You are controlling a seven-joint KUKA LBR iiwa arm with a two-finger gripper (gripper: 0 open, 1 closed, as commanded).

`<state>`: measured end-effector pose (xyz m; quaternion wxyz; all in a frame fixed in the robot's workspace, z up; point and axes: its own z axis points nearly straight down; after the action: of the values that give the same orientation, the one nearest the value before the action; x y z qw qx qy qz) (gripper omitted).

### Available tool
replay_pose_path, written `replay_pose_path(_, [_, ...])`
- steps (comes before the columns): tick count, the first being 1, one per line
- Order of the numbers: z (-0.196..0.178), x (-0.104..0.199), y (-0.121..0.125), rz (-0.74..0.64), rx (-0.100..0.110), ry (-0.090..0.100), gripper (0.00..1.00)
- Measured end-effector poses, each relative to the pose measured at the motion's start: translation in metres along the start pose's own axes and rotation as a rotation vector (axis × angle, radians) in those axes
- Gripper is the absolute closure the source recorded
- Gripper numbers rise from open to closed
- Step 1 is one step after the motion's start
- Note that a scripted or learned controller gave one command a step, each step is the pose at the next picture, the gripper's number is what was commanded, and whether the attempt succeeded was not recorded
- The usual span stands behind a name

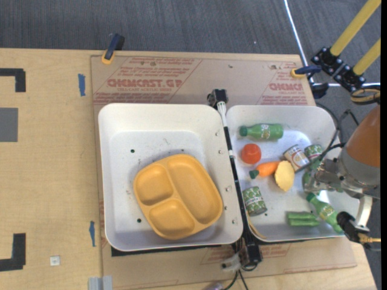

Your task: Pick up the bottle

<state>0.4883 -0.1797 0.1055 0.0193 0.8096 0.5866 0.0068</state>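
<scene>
Two green bottles lie in the right bin (326, 121). One bottle (262, 132), with a white label, rests on its side near the bin's far wall. The other bottle (325, 211) lies tilted by the near right corner. My gripper (318, 183) hangs over the right side of this bin, just above the second bottle and close to it. The grey wrist and orange band (366, 142) cover the bin's right wall. I cannot make out whether anything is in the gripper.
The right bin also holds a red tomato (251, 153), a carrot (265, 170), a yellow lemon (284, 176), two cans (304, 154), a green can (254, 200) and green beans (302, 219). A yellow divided plate (176, 195) lies in the left bin (121, 132).
</scene>
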Motion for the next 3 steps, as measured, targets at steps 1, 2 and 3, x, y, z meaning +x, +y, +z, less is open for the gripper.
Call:
replay_pose_path(1, [-0.081, 0.084, -0.034, 0.219, 0.042, 0.008, 1.00])
replay_pose_path(2, [-0.081, 0.084, -0.034, 0.219, 0.042, 0.007, 0.00])
replay_pose_path(3, [-0.027, 0.034, -0.018, 0.143, 0.035, 0.008, 0.00])
